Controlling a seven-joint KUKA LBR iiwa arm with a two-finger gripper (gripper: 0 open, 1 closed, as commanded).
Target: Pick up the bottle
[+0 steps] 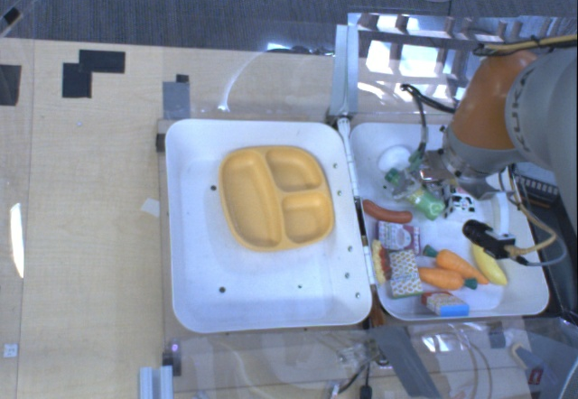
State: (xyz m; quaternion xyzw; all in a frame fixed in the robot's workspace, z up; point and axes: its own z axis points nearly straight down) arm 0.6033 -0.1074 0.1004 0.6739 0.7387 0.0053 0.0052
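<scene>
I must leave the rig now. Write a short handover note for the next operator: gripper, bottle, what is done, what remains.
Gripper: low in the right bin, over the clutter near its upper middle; grasp not readable.
Bottle: green, lying in the right bin just under the gripper, beside the sausage.
Left bin: holds the yellow divided plate.
Done: arm brought to the bottle.
Left: confirm the grasp, lift the bottle.

Arm (524,108) cut off by right frame edge, upper right; base out of view. Claw (424,179) largely masked by the wrist above it; finger gap not resolvable. Green bottle (424,203) beneath the claw blurred and partly covered; contact cannot be judged. Small green item (395,177) left of the claw too small to identify. Packet (404,273) label in the lower right bin (533,298) illegible.
</scene>
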